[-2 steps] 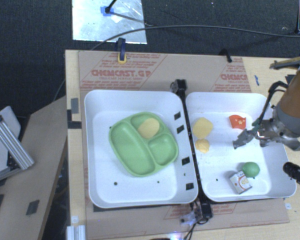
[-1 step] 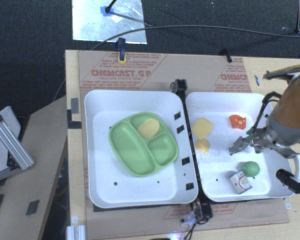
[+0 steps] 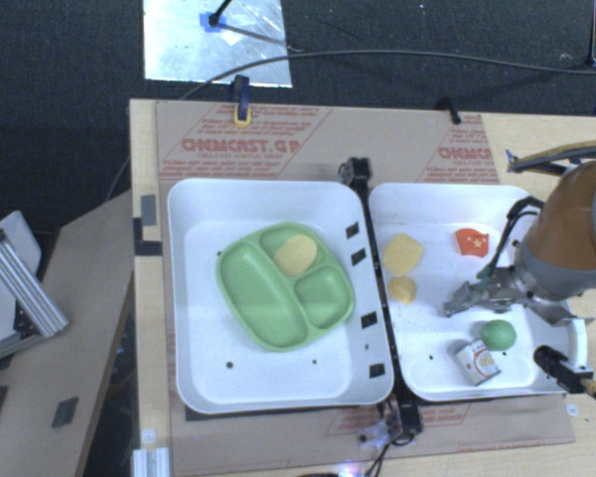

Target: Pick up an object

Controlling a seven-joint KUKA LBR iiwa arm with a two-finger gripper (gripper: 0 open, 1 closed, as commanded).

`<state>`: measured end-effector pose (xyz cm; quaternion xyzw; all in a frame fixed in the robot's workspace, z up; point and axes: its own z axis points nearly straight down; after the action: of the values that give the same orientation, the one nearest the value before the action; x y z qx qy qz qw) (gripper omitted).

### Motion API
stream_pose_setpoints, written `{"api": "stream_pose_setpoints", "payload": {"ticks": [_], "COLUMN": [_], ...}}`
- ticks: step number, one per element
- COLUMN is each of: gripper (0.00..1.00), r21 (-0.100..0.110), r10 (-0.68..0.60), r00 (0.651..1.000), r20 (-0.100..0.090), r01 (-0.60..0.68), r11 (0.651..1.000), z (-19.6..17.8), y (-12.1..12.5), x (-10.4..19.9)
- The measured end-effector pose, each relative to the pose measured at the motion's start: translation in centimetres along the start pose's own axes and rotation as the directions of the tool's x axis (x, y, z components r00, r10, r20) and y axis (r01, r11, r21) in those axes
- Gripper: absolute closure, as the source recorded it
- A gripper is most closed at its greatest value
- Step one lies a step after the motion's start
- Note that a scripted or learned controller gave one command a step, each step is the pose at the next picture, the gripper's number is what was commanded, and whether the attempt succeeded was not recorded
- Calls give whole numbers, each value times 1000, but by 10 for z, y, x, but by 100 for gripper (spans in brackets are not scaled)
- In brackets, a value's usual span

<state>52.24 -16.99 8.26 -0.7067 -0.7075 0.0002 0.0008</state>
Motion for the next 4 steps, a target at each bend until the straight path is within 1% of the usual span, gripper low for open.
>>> {"api": "stream_pose_setpoints", "payload": {"ticks": [1, 2, 3, 4], "gripper": [100, 100, 100, 100], "r21": [-4, -9, -8, -5], "r10": [0, -4, -4, -9], "r00": [1000, 1000, 1000, 1000], "r20": [2, 3, 3, 0], "r01": [0, 4, 4, 9], "r11": [1000, 1000, 1000, 1000], "z": [-13, -77, -131, -127], "y": [1, 6, 8, 23], "x": [0, 0, -1, 50]}}
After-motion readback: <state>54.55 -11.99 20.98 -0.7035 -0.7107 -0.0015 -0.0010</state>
